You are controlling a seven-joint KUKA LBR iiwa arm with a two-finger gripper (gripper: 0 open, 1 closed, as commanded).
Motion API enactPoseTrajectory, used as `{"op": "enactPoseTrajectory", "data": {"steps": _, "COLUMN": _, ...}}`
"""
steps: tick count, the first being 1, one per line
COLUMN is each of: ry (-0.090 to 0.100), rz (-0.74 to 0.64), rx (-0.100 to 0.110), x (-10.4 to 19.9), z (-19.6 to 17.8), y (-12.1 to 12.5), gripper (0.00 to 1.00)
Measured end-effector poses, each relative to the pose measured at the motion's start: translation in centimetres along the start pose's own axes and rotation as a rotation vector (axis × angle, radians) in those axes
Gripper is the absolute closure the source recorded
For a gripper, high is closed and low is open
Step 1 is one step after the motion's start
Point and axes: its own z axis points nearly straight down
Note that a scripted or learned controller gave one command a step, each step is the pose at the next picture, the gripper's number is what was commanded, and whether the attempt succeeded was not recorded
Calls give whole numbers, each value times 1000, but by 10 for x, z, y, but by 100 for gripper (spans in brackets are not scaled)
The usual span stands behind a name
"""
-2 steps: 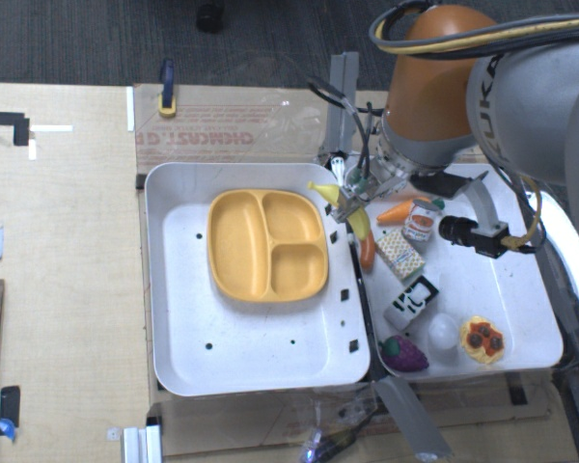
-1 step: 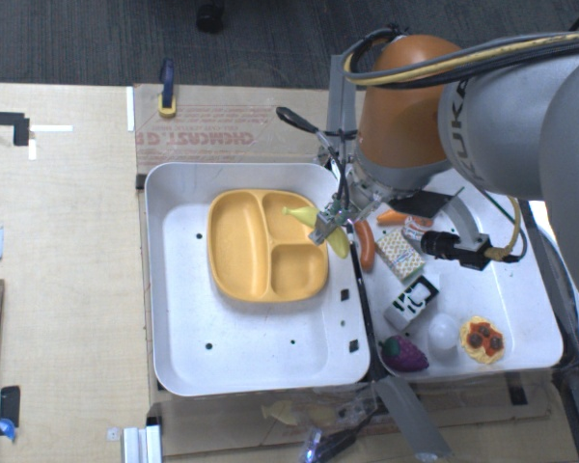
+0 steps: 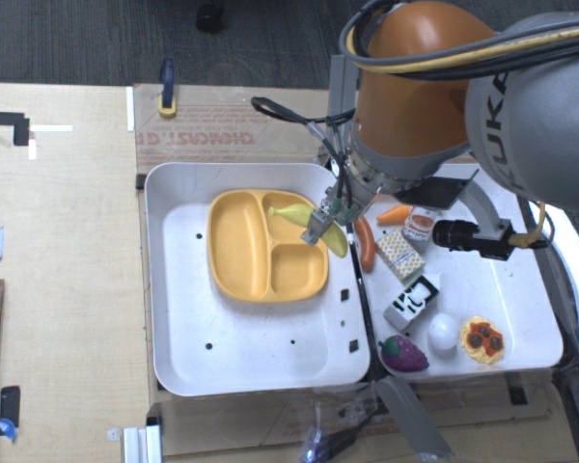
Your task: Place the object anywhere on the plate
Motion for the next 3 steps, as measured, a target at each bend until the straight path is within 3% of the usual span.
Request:
{"op": "enactPoseTrajectory", "data": {"steps": 1, "ry": -1, "rz": -133, "rx": -1, "x": -48, "z": -86, "y": 0, "gripper": 100}}
{"op": "enactPoseTrajectory", "data": {"steps": 2, "ry": 1, "rz": -209, "rx": 1, "x": -37, "z": 41, "y": 31, "gripper": 100}}
{"op": "enactPoseTrajectory", "data": {"steps": 3, "ry": 2, "rz": -235, "rx": 2, "x": -31, "z": 107, "y": 66, "gripper": 100}}
